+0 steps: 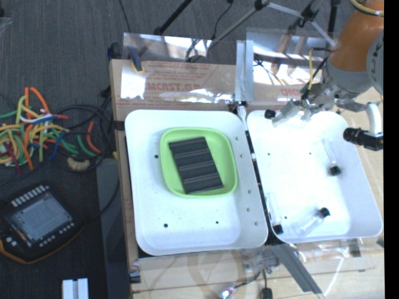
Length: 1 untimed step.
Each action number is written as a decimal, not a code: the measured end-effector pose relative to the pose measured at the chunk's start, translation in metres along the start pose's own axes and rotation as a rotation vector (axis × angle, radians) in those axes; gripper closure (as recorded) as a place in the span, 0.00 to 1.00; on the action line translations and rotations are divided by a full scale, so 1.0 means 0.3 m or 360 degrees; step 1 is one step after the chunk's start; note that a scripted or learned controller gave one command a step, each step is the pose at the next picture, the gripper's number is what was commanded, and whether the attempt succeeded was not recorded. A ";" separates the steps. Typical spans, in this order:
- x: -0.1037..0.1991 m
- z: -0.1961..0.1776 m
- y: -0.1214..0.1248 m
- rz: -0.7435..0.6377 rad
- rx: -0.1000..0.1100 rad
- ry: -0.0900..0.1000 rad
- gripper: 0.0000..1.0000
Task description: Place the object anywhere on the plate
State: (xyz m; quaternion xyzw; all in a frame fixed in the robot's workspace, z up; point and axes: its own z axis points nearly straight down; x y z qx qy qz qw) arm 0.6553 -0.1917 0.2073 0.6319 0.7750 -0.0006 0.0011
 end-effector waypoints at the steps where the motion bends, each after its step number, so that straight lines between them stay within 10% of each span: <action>1: 0.000 -0.001 0.000 0.0000 -0.0001 0.0000 0.00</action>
